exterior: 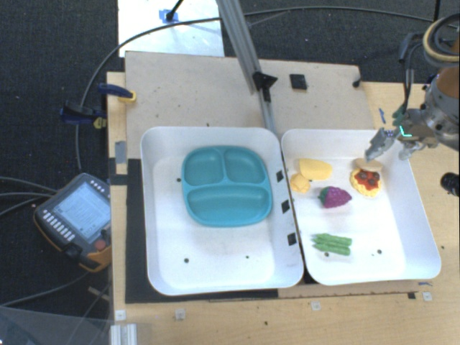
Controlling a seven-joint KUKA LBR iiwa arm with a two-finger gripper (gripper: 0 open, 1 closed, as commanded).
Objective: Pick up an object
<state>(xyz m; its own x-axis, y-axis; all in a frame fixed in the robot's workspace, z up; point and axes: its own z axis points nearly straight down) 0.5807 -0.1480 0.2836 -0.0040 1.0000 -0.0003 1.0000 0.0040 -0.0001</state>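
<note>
One fixed camera looks down at a slant from above the bench point(215, 92), far enough to take in both bins point(165, 264), probably from its near side.

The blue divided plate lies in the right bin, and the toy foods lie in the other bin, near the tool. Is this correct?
Not quite. The camera view shows the blue divided plate in the left bin. The toy foods lie in the other bin, near the tool.

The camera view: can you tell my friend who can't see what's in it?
A robot gripper hovers over the right white bin, near a small pizza toy. That bin also holds yellow pieces, purple grapes and green beans; the left bin holds a blue divided plate.
</note>
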